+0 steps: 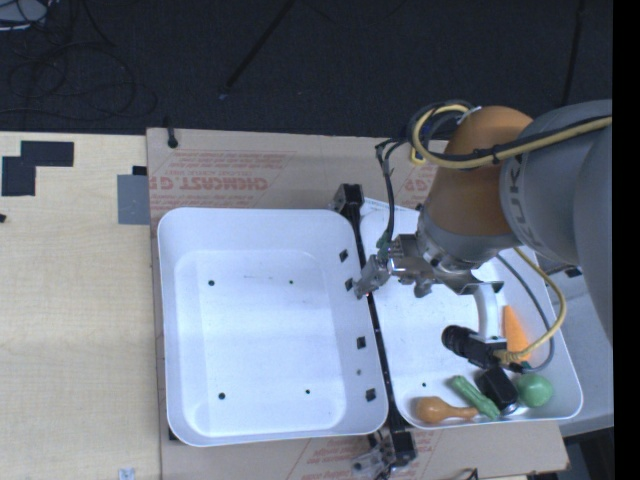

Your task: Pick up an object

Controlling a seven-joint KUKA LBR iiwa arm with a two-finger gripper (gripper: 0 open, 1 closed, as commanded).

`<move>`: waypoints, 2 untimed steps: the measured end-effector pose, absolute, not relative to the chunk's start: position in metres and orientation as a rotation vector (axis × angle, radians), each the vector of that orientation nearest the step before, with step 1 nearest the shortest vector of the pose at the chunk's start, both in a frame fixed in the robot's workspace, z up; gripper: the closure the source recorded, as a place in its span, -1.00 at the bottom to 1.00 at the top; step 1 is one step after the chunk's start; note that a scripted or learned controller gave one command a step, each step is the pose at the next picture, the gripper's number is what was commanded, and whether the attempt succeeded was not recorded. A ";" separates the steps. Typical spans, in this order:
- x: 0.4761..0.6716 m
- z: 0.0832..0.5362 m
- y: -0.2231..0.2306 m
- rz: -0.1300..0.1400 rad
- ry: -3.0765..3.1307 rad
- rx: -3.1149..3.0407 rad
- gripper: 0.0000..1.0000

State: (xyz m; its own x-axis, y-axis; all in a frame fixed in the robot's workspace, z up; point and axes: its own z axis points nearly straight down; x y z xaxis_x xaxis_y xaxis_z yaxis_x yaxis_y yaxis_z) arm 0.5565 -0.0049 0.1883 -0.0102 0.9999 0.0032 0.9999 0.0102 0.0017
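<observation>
Down in the right bin's (415,353) lower corner lie an orange gourd-shaped toy (443,408), a green stick (473,395) and a green ball (538,390). The gripper (373,274) hangs by the divider (374,333), well apart from them; cannot tell if open or closed. Gourd looks light, stiff and slick, so pinch across its neck.

A tan pear-shaped piece (441,408) lies flat at the right bin's (410,353) 5 o'clock corner, with a green stick (473,395) touching it, a green ball (538,391) at 3 o'clock, and an orange carrot-like piece (513,328) above.
</observation>
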 end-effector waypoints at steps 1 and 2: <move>0.564 0.230 0.016 0.000 -2.224 -2.219 -1.00; 0.648 0.311 -0.002 -0.010 -2.231 -2.225 -1.00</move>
